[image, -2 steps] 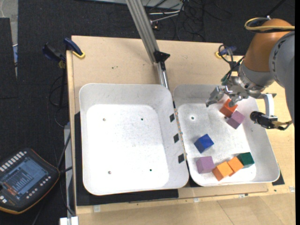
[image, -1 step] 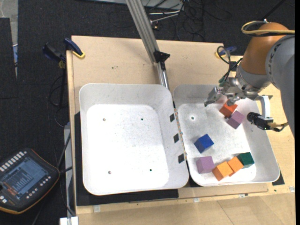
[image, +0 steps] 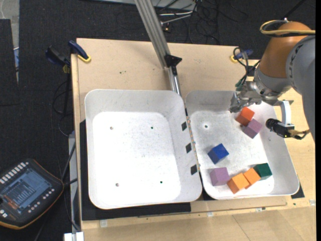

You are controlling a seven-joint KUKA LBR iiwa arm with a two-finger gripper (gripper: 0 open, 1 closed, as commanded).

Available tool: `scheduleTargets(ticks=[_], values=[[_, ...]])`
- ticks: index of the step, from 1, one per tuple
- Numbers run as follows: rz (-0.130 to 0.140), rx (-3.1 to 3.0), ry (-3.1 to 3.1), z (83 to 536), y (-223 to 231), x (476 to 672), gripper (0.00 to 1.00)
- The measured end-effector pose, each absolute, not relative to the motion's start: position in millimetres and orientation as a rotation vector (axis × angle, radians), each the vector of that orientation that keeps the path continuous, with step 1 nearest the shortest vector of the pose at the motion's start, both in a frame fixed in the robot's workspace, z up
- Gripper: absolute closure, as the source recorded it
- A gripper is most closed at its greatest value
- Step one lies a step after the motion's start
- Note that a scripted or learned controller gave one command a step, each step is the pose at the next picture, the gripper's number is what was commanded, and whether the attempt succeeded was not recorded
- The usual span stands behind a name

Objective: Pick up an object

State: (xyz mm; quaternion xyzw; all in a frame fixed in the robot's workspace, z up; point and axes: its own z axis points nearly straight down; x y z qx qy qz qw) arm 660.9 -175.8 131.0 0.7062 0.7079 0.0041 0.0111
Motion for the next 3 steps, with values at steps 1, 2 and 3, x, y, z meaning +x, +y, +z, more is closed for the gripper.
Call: scheduleTargets(ticks=[1,2,3], values=[[0.006,2.214,2.220,195.2,-174.1,659.8,1.00],[0.006,2.213,2.220,239.3,-171.5,660.6,1.00],[0.004,2.215,2.222,260.1,-171.3,661.8,1.00]])
